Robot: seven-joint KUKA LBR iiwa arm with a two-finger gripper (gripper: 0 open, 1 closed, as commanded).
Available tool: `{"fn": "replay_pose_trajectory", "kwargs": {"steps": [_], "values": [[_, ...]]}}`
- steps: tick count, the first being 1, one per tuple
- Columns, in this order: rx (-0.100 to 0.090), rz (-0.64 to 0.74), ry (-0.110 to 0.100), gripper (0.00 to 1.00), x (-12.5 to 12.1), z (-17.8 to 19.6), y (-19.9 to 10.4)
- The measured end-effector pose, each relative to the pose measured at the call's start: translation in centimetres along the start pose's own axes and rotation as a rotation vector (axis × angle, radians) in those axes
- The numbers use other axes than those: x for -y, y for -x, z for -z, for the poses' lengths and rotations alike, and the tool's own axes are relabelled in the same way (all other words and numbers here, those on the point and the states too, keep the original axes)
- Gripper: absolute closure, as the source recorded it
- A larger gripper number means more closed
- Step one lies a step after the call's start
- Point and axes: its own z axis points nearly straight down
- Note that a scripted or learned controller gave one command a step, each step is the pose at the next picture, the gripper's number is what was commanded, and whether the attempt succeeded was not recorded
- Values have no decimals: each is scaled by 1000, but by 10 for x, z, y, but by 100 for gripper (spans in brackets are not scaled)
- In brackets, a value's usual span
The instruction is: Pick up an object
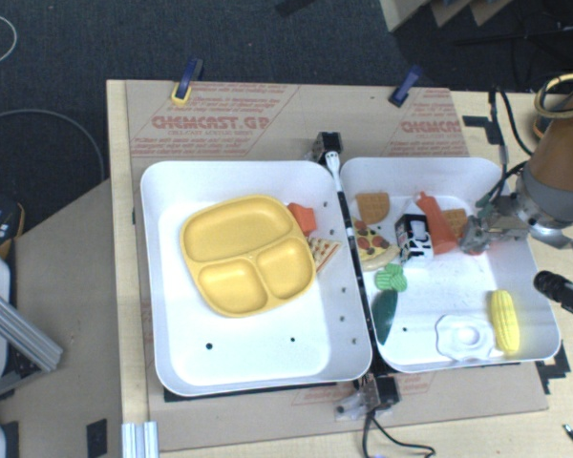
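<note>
The right bin [516,256] holds several toy foods. There is a piece of toast [371,205], a pizza slice [372,243], a black-and-white toy [413,237] and an orange-red piece [442,223]. Nearer the front lie a green leafy bit [392,278], a dark green vegetable [384,315], a fried egg [463,335] and a yellow corn cob [502,321]. My gripper [479,233] hangs low over the right bin's middle right, just right of the orange-red piece. Nothing shows between its tips.
The left bin [172,284] carries a yellow divided plate [246,254], with an orange piece [303,218] and a waffle [323,251] at its right edge. The arm [554,175] comes in over the right bin's right wall. A ridge [349,256] divides the bins.
</note>
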Motion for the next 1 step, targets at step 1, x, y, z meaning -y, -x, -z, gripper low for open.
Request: {"fn": "replay_pose_trajectory", "kwargs": {"steps": [1], "values": [[0, 0, 0, 100, 4, 44, 1]]}}
